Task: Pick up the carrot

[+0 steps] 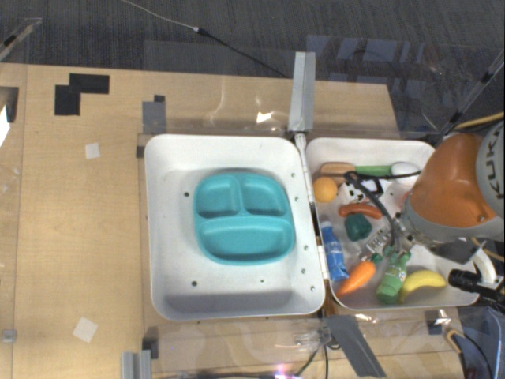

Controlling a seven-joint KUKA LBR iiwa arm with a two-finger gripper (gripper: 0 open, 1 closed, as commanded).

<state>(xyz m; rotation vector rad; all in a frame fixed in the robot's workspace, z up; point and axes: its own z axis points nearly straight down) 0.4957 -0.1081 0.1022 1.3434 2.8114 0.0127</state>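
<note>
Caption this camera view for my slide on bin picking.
Grey-and-orange arm's end effector above the orange plastic carrot in the cluttered right white bin; teal divided plate in the left.

Carrot point(357, 276) left of bottle point(392, 279)

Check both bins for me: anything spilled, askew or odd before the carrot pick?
Nothing stands out. The teal tray sits flat in the left bin; the carrot lies loose among the toys in the right bin, beside the blue bottle.
</note>
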